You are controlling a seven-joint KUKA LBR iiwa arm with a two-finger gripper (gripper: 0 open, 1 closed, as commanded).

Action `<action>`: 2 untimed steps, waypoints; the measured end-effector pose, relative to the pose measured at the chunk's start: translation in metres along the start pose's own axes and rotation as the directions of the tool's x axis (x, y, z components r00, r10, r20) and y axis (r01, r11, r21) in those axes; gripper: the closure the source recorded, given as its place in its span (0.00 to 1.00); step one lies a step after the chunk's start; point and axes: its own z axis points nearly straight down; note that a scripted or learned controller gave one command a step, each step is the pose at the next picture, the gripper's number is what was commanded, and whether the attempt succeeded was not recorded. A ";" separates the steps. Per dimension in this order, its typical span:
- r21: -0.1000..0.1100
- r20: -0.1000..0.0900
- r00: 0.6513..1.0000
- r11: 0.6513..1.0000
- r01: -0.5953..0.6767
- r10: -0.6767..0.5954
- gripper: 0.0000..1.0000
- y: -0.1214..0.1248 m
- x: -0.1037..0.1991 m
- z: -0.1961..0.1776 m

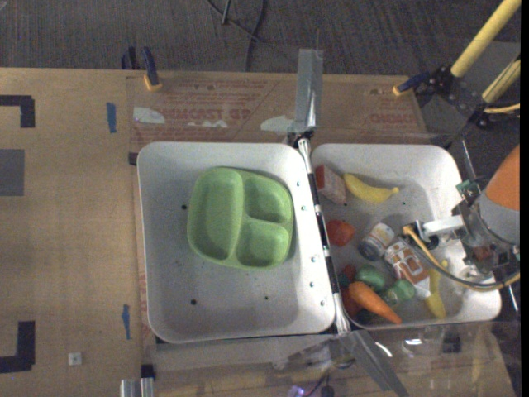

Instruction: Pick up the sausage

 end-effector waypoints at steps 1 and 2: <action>-0.003 0.006 1.000 1.000 0.005 -0.005 1.00 0.000 -0.001 -0.009; -0.011 0.001 1.000 1.000 0.014 -0.014 1.00 0.025 0.106 0.000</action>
